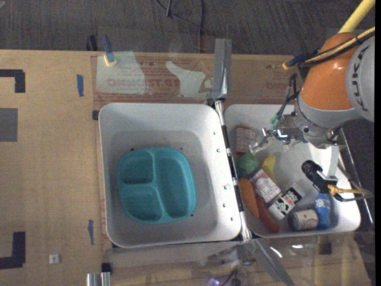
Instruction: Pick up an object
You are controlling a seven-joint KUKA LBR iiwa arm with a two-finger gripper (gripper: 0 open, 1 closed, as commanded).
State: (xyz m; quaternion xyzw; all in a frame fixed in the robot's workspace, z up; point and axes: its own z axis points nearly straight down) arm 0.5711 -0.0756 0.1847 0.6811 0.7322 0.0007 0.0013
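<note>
Both jaws hidden; the gripper (275, 137) hangs above the right bin (345, 216).

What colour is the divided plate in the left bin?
Teal, a blue-green; the divided plate shows clearly in the camera view.

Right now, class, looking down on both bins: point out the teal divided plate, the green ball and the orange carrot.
teal divided plate (156, 185), camera view, on its central ridge.
green ball (248, 163), camera view, on its rounded top.
orange carrot (249, 196), camera view, on the middle of its length.
</note>
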